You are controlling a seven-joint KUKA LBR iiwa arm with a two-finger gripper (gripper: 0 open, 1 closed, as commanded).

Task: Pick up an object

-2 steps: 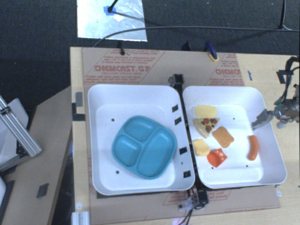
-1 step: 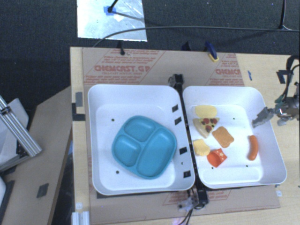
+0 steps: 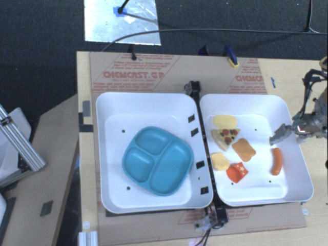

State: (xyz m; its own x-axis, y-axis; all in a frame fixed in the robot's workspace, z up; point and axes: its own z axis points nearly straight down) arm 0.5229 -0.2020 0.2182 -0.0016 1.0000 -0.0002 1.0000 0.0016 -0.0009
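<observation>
Sausage [image 3: 277, 161] just below fingers [image 3: 281, 134], arm cropped

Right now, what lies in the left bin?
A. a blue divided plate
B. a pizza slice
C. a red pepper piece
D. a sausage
A. The blue plate with three compartments sits in the left bin; the sausage, pizza slice and red piece all lie in the right bin.
</observation>
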